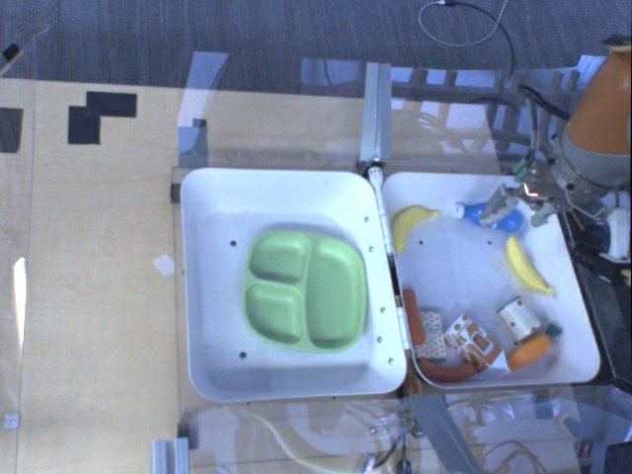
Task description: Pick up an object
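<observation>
Two-finger gripper (521, 197) poised low over small blue plastic toy (497, 215) at right white bin's (583, 363) far edge (likely pick target); finger state impossible to tell.

You had the gripper (521, 197) at the right bin's (583, 363) far edge, a blue toy (497, 215) just beside it and a banana (527, 266) just nearer you. Bare floor lay left of it, up to a yellow piece (412, 223) by the divider. Farther toward you, a carrot (533, 346), can (516, 316), box (468, 338) and sausage (446, 367) crowded the near wall.
</observation>
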Robot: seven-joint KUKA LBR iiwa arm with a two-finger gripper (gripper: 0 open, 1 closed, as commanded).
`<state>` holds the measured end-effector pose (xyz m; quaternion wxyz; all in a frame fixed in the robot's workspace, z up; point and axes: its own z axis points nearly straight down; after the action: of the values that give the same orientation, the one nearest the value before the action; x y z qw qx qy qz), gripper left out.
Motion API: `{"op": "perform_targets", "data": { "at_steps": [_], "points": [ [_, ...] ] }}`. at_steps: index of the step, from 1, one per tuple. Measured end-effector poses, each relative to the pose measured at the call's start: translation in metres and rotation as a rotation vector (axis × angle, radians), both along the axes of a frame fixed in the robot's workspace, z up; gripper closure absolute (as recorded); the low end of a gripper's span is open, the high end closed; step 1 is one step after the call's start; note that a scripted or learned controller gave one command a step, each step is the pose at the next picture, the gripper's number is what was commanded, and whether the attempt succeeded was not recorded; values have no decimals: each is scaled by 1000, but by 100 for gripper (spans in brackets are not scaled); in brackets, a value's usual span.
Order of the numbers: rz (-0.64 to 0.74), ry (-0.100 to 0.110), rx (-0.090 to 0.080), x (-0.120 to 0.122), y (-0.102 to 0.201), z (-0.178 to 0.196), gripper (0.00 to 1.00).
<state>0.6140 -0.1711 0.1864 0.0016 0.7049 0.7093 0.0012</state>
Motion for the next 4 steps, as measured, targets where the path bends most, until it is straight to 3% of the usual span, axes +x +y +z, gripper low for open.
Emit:
{"op": "perform_targets", "data": {
  "at_steps": [1, 2, 3, 4],
  "points": [
    [-54, -4, -1, -17, -30, -90, 0],
    [-51, -10, -1, -14, -29, -78, 100],
    [-122, -3, -1, -18, 2, 21, 100],
    [-144, -2, 0, 19, 4, 35, 100]
  ]
}}
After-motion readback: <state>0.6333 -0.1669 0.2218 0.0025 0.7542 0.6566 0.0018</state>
